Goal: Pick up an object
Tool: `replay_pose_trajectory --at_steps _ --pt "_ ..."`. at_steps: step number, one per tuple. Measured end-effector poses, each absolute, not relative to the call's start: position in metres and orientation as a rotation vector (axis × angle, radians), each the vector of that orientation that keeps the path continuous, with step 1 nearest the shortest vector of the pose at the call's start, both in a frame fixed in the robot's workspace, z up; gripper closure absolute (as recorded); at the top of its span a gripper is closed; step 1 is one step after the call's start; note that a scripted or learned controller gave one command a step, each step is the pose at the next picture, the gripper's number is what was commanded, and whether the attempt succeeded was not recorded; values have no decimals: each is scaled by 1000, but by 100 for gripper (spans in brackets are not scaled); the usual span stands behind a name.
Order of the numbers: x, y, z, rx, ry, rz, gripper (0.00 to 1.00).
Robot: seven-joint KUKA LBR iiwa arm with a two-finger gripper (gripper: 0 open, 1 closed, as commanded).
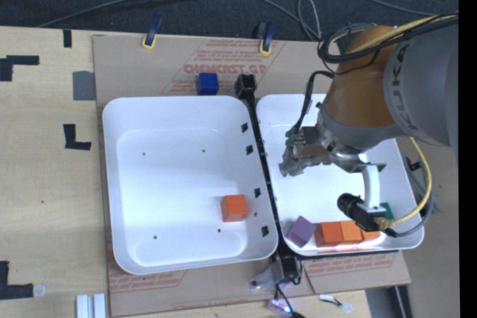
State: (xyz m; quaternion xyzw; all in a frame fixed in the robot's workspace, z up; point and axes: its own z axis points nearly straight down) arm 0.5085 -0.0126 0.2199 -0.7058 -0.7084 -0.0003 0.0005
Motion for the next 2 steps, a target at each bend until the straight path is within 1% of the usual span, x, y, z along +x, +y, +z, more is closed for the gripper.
replay_pose_trajectory --at_steps 1,2 --pt "515 35 213 -2216 -2224 1 100" --pt "521 84 226 -2216 -2225 -1 100"
